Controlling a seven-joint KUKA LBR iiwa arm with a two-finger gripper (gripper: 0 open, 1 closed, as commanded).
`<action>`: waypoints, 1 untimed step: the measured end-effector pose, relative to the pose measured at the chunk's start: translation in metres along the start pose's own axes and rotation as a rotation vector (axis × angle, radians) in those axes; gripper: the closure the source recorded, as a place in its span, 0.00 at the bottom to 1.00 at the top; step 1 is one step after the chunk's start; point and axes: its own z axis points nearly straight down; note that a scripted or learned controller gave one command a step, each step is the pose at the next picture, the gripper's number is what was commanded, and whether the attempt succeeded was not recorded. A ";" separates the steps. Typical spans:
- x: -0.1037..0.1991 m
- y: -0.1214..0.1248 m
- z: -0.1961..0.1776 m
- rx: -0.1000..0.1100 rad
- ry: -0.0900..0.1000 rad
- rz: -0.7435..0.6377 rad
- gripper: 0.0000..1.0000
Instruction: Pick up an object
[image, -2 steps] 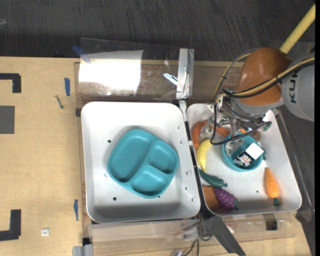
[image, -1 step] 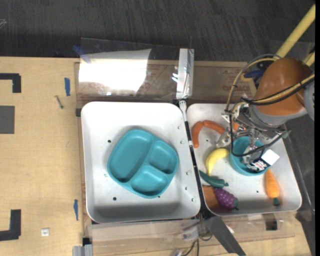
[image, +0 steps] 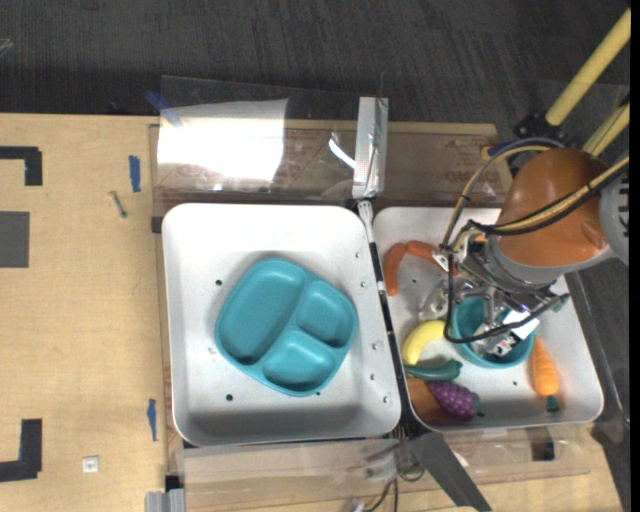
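Observation:
The right bin (image: 583, 398) holds several toy foods. A yellow fruit (image: 421, 342) lies near its middle, with a dark green piece (image: 433, 369) just below it. Purple grapes (image: 456, 401) rest at the front beside an orange piece (image: 421, 397). An orange carrot (image: 544, 371) lies at the right, and an orange-red pepper (image: 400, 259) sits at the back left. A small teal bowl (image: 465, 322) stands in the middle. My gripper (image: 487, 325) hangs low over that bowl and hides most of it. I see nothing held in it.
The left bin (image: 190, 240) holds a teal divided plate (image: 288, 325) in its middle. A metal divider (image: 371, 150) stands behind the gap between the bins. Cables (image: 480, 185) loop off the orange wrist band (image: 550, 205) over the right bin's back.

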 end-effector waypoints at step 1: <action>-0.004 -0.005 -0.017 0.017 -0.010 -0.001 1.00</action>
